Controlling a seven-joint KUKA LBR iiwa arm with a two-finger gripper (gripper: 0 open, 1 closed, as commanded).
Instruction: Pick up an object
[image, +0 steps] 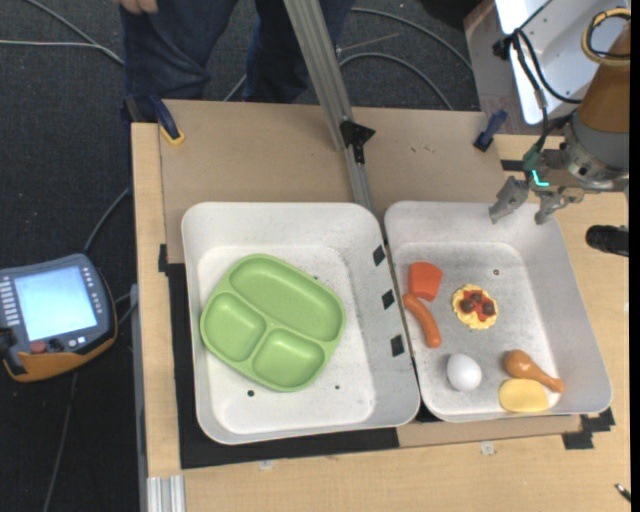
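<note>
Contents, listed outward from the seam where the two bins meet:

- Teach pendant (52, 315): on the floor, far left of the seam, off the bench.
- Left white bin (210, 410): holds a green three-compartment plate (272, 321) lying flat, left of the seam.
- Right white bin (575, 330): holds the toy food.
- Orange-red block (425, 280): just right of the seam.
- Red sausage (422, 320): directly below the block, touching it or nearly so.
- White egg (463, 372): further right, toward the near rim.
- Small pizza (475, 306): right of the block.
- Drumstick (530, 369) and yellow piece (525, 397): near right corner, side by side.
- Gripper (528, 204): above the right bin's far edge, well apart from all the food; fingers spread, nothing between them.
</note>
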